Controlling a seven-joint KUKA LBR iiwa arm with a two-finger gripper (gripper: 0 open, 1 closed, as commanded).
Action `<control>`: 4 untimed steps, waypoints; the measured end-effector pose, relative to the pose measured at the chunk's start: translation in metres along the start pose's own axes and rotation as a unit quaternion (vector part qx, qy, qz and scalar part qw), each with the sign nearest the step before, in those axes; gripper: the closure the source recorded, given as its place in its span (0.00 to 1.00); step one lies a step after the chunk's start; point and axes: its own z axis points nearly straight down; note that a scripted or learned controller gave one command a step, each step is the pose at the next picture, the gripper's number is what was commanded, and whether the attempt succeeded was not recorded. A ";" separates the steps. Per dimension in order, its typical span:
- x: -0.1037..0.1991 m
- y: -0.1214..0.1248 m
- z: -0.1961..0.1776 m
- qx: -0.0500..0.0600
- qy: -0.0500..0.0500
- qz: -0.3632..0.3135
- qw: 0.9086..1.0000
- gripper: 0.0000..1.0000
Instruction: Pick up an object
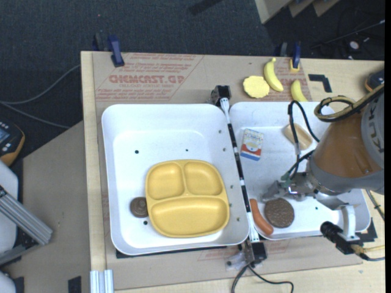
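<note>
My gripper [286, 188] hangs low in the right bin [269, 112], just above the far edge of a round brown patty [279, 213]. An orange sausage [261, 217] lies beside the patty, against the bin's left wall. A small white carton with blue and red print [252, 144] lies farther back in the same bin. A tan wedge [297, 135] rests near the back right, partly behind the arm's black cable. The grey arm with its orange band [342, 148] covers the bin's right side.
The left bin [122, 127] holds a yellow divided plate [185, 197] with a small brown disc [139, 207] at its left. Two toy bananas [274, 75] and a yellow round piece [256, 86] lie on the bench behind the right bin.
</note>
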 end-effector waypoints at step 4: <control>-0.096 0.136 -0.003 -0.006 -0.002 -0.004 1.000 0.00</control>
